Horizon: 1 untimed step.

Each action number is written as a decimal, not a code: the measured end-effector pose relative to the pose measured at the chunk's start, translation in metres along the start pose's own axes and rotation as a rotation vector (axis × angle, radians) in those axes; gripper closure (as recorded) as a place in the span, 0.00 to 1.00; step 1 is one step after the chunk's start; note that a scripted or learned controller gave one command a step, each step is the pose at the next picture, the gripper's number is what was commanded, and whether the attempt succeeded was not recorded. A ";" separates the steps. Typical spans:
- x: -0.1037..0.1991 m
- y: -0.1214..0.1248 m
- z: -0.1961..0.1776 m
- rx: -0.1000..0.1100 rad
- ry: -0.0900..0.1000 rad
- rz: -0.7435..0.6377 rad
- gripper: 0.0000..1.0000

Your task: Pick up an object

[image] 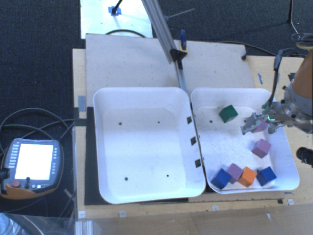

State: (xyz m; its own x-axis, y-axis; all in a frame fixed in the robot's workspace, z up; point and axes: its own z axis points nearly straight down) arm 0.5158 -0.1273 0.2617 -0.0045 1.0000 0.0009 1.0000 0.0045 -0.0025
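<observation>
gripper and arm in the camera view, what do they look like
The gripper is pale grey metal with a small teal-green light on its body. Behind it the arm shows a tan-orange band above a grey wrist, and a dark cable loops alongside.

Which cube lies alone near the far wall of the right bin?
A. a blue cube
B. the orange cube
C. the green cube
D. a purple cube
C: the green cube sits by itself in the upper part of the right bin, while the orange cube and the blue cubes cluster at the near edge.
</observation>
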 end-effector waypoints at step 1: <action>0.000 0.001 -0.002 -0.005 -0.001 0.001 0.00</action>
State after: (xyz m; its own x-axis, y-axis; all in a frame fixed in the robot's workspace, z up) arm 0.5165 -0.1273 0.2637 -0.0031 1.0000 0.0002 1.0000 0.0031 0.0021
